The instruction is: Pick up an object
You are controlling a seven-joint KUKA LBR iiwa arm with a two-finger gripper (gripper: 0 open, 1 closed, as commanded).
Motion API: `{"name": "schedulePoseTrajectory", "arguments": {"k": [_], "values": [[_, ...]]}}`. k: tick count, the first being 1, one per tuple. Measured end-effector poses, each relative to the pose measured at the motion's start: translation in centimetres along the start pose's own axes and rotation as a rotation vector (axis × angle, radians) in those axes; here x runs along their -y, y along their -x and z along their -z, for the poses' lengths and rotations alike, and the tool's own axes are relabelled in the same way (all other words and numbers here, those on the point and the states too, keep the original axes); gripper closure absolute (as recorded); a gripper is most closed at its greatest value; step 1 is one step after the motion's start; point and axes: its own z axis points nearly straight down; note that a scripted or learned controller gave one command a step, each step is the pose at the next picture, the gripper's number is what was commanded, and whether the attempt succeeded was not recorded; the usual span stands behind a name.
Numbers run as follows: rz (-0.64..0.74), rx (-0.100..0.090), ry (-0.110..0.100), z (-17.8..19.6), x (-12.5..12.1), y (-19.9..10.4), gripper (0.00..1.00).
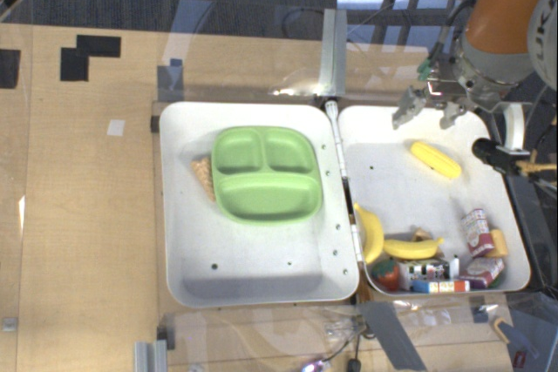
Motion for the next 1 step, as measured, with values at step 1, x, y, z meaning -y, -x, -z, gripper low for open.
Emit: {"name": "schedulePoseTrajectory", "arguments": {"k": [1], "values": [[0.004,-0.001,0.006,1.2,-0.18,-0.17,1.0]]}}
